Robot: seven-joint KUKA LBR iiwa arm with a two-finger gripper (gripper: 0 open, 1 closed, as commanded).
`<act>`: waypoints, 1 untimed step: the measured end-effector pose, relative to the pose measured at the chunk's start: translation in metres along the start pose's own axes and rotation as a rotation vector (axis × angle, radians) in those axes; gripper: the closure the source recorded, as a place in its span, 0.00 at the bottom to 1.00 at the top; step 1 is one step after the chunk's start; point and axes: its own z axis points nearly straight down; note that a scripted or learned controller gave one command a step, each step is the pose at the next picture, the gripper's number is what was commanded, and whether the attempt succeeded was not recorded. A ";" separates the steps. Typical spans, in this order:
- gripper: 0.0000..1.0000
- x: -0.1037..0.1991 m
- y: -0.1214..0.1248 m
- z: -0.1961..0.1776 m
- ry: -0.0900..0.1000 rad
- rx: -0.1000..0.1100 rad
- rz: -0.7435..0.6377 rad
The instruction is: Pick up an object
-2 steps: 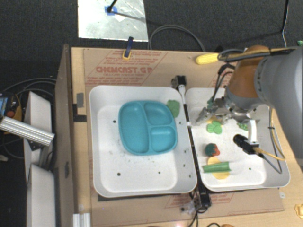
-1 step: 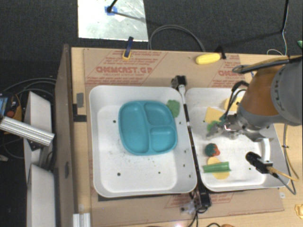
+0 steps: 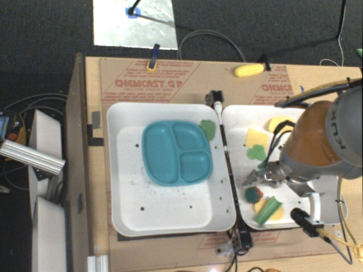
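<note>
Two white bins are set side by side on a cardboard-covered bench; a blue divided plate is seen in the left bin. The gripper is poised low in the right bin; how far it is opened cannot be told. A small red-and-green piece is found just below it, with a green-and-yellow piece angled beyond.

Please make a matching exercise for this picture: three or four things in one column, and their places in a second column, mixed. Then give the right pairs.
Things:
1. blue tray
2. yellow clamp
3. gripper
4. green stick

Places:
A. on the bench above the right bin
B. over the right bin
C. in the left bin
D. near the right bin's lower edge

Pairs: 1-C, 2-A, 3-B, 4-D
</note>
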 end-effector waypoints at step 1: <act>0.00 -0.041 0.104 -0.003 -0.007 -0.016 -0.005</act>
